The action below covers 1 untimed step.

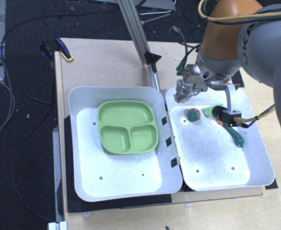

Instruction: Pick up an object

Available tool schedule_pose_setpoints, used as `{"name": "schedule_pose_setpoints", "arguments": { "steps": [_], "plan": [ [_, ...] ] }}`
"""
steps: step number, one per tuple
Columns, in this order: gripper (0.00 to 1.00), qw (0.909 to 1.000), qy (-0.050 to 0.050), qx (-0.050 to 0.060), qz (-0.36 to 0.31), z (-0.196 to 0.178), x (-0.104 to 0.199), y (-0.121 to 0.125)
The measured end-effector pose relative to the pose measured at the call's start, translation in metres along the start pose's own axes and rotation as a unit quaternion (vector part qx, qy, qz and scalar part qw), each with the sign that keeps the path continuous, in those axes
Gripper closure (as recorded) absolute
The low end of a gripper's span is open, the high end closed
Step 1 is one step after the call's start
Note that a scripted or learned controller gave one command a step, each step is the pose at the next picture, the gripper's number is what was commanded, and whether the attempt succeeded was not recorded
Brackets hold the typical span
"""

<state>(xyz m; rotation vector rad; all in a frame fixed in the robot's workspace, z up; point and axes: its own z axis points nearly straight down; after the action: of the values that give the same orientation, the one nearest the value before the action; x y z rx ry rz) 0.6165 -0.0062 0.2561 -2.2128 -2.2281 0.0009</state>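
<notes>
The grey arm (270, 37) reaches in from the right and far side of the table (102, 63). Its rounded orange band (229, 18) sits high above the wrist, and the wrist bends downward and to the left. The gripper (182, 96) points down at a slant over the far left corner of the right bin (217, 162), close to the rim where the two bins meet. From this angle it cannot be told whether the gripper is spread or closed, and nothing can be seen held in it. Just beside the gripper, toward the near side, a small ball (193, 114) of green with a reddish patch lies on the bin floor. A pale green piece (209, 110) lies near the ball on its right, apart from it. Further right and nearer the front, a teal-handled tool (236, 135) lies at a slant with a small red part at its far end. The rest of that bin's floor is bare white. In the left bin (116, 176) a light green plate (128, 127) with three compartments lies flat toward the far side, well apart from the gripper. A metal pole (133, 23) slants down from the top of the view to the far edge between the bins. A blue and yellow clamp (64, 51) sits at the table's far left corner.
</notes>
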Motion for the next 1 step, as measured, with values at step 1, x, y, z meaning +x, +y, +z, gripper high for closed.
{"name": "schedule_pose_setpoints", "arguments": {
  "steps": [1],
  "plan": [
    [1.00, 1.0000, 0.000, -0.002, 0.000, 0.0032, 0.0430, 0.0123]
  ]
}}
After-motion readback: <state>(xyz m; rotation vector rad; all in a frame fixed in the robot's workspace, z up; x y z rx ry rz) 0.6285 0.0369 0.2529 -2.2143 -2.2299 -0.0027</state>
